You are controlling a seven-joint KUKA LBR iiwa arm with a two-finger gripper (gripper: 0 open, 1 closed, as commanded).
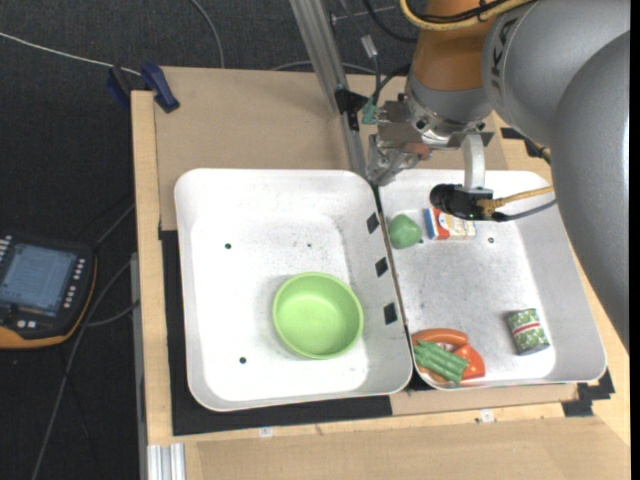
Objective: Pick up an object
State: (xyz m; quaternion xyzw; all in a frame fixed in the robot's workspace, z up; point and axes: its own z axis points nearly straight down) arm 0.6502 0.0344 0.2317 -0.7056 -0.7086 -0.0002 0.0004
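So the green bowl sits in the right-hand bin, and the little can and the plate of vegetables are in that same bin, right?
Not quite. The camera view shows the green bowl in the left bin. The little can and the plate of vegetables are in the right bin, as you said.

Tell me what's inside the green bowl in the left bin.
The green bowl sits upright in the left bin, and its visible inside shows plain green surface with nothing in it. The near wall's rim hides a thin strip of the interior, so that part cannot be checked.

bowl (317,315) in left bin (200,203)
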